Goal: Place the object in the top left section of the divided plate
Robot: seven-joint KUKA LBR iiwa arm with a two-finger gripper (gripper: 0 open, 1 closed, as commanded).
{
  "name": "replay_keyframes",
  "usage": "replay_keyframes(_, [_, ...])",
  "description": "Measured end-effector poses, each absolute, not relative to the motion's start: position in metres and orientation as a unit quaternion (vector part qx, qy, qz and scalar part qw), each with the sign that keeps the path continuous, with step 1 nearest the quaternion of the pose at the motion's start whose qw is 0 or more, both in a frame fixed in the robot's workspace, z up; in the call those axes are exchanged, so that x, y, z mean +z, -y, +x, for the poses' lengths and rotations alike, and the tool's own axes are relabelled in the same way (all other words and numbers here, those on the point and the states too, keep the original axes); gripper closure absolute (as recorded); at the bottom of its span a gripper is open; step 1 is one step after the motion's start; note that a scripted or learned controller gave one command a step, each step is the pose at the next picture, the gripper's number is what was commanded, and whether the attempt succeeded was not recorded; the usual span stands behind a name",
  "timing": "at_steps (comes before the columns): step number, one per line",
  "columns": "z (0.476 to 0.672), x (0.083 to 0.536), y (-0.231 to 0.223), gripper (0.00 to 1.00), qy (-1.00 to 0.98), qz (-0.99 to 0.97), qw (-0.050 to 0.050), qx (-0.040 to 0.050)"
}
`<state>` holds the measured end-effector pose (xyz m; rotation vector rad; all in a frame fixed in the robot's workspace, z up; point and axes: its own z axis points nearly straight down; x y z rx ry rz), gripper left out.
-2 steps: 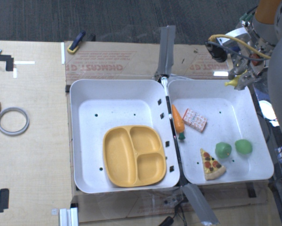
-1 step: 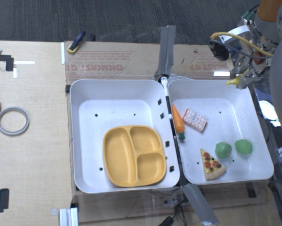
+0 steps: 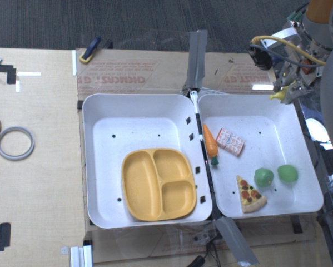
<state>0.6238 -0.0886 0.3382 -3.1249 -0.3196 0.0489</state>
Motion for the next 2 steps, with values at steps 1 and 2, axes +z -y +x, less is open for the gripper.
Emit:
replay_keyframes(1, [0.6237, 0.3453, 0.0898, 1.00, 0.102, -0.995, 0.000, 0.0179])
replay_keyframes(2, [0.6237, 0.3518, 0.0910, 1.00, 0.102, -0.995, 0.000, 0.0207])
